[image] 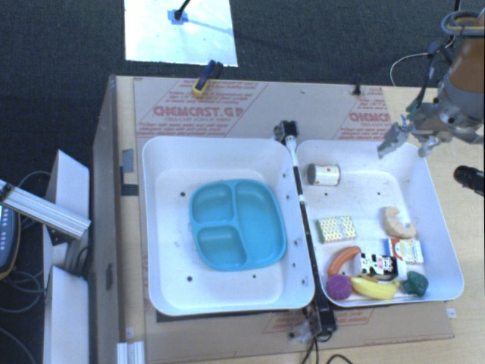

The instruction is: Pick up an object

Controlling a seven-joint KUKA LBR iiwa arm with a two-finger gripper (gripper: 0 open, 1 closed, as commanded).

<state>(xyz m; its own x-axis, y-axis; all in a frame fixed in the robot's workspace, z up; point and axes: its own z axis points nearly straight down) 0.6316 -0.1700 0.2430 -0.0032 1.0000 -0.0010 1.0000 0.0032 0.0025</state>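
My gripper hangs over the far right corner of the right bin, its two fingers spread open with nothing between them. Inside that bin lie a small cream can on its side, a patterned yellow block, a beige bagel piece, an orange carrot-like toy, a black-and-white box, a red-and-white carton, a purple ball, a yellow banana and a dark green item.
The left bin holds a blue divided plate. A black-and-white divider bar runs between the bins. A yellow-handled tool lies on the cardboard behind the left bin.
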